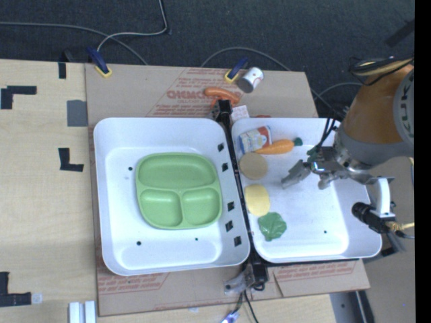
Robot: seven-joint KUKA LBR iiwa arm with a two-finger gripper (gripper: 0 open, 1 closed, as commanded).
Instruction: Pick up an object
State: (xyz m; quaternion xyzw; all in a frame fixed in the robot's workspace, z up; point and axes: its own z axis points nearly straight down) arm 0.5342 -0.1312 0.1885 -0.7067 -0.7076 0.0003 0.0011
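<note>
We view the bench (pixel 40 180) from one fixed camera mounted above — angled downward at a slant. Both white bins — left bin (pixel 114 200) and right bin (pixel 337 241) — sit mid-frame; the arm (pixel 380 123) enters from the right.

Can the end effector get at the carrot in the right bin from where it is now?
Probably yes: the end effector hangs just right of the carrot, with bare bin floor between. A carton touches its left end.
</note>
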